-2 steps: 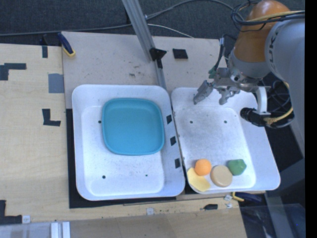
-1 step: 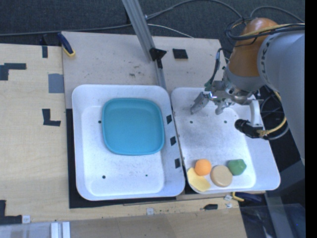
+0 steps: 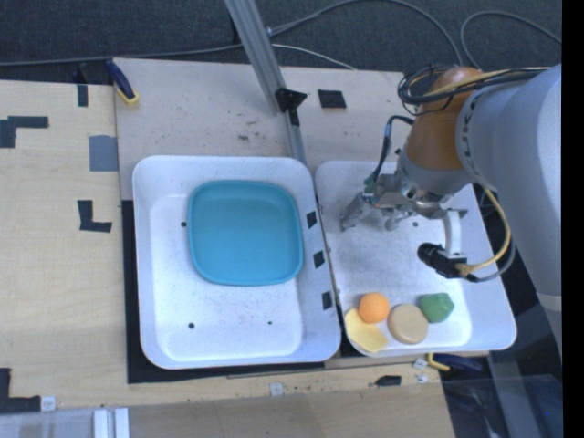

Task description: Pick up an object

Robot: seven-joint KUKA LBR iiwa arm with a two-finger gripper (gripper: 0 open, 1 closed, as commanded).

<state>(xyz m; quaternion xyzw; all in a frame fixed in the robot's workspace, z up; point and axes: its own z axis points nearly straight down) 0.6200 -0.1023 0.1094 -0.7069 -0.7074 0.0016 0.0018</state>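
Along the front edge of the right bin (image 3: 484,331) lie an orange ball (image 3: 372,307), a tan round piece (image 3: 408,324), a green piece (image 3: 437,307) and a flat yellow piece (image 3: 364,338), all close together. My gripper (image 3: 372,219) hangs over the back left part of that bin, well behind these objects. Its two fingers (image 3: 350,216) are spread apart, open, and nothing sits between them. The bin floor shows bare under the gripper.
The left bin (image 3: 155,245) holds a blue square plate (image 3: 245,232). A slanted metal pole (image 3: 265,57) stands behind the bins. Black and yellow cables (image 3: 456,263) loop off the wrist over the right bin. Tape marks dot the wooden bench at left.
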